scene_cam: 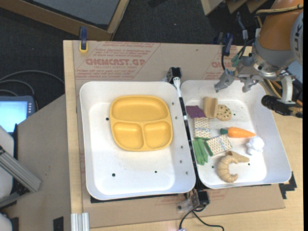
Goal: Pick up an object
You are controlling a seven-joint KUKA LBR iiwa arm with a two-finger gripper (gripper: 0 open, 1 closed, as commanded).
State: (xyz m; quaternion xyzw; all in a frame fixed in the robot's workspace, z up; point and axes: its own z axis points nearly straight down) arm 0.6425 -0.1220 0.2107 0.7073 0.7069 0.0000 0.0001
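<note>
Two bins side by side on surface (72, 129). Left bin (96, 177) holds a divided tray (141, 121), toward its rear. Right bin (274, 162) holds the clutter: cookie (223, 111) at rear, carrot (239, 133) right of centre, croissant (228, 167) at front, bean pods (200, 150) by the left wall. Tool (237, 82) sits above the right bin's rear edge.

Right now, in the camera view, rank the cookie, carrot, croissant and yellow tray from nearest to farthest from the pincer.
1. Cookie, just below the pincer at the right bin's top.
2. Carrot, mid right bin.
3. Croissant, right bin's lower end.
4. Yellow tray, left bin; close to the croissant's distance, so that order is uncertain.
</note>
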